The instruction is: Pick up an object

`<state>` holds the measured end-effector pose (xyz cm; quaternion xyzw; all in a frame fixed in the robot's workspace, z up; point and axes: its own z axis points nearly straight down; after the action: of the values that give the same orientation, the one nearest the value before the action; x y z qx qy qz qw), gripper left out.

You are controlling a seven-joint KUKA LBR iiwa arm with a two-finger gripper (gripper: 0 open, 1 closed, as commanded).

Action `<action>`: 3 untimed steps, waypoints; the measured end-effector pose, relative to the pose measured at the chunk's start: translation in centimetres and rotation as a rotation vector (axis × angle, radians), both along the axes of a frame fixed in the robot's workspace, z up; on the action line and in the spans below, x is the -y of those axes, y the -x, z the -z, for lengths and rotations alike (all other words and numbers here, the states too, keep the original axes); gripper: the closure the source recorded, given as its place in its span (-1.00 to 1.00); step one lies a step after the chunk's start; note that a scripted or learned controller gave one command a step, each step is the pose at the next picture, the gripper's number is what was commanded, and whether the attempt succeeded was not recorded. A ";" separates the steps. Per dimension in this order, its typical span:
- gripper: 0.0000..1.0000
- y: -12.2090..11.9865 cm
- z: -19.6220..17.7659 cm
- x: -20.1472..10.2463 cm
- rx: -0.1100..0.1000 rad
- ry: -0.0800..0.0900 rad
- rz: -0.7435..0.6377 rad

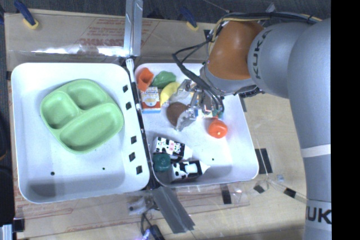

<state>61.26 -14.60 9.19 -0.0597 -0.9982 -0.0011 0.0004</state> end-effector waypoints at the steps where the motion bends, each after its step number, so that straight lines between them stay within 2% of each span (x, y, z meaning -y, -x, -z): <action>1: -1.00 -2.4 -0.1 -5.5 0.001 0.001 0.051; 2: 1.00 -2.5 -1.2 -5.5 0.003 0.003 0.045; 3: 1.00 -3.9 -10.5 -6.0 0.011 0.004 0.082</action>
<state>65.13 -8.57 19.71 -0.1008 -0.9949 0.0004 -0.0050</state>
